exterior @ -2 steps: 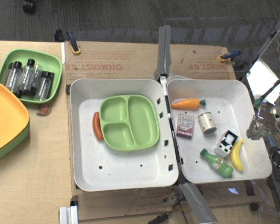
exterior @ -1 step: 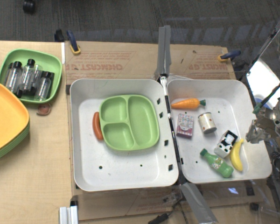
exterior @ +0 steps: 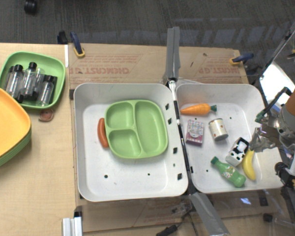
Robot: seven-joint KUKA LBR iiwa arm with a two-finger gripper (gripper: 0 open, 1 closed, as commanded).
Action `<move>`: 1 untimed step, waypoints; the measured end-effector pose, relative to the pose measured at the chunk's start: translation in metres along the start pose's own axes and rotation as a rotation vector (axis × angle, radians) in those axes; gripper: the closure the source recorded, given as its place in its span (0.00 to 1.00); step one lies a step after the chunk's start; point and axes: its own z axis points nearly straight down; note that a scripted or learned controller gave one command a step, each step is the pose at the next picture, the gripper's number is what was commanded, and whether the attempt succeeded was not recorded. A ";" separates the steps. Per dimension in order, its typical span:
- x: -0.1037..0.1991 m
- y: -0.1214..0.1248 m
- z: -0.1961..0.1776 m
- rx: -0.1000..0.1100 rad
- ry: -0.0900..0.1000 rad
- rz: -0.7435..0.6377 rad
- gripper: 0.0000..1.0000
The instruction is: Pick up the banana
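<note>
Finger state of gripper (exterior: 261, 137) not discernible; poised at right bin's (exterior: 221, 90) right edge, just above upper end of banana (exterior: 249, 164); banana flat on bin floor near right wall, beside black-and-white carton (exterior: 237, 152) and green bottle (exterior: 228, 171); further left: can (exterior: 218, 130), pink box (exterior: 195, 132), carrot (exterior: 196, 109); green divided plate (exterior: 136, 129) in left bin (exterior: 88, 146).

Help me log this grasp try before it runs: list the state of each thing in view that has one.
banana: lying in the right bin, near its right wall, not gripped
gripper: just above the banana, finger state unclear
green bottle: on its side, beside the banana
can: tipped over
carrot: lying flat
green tray: right way up in the left bin
</note>
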 end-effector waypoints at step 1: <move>0.038 -0.009 0.073 -0.034 0.004 0.163 1.00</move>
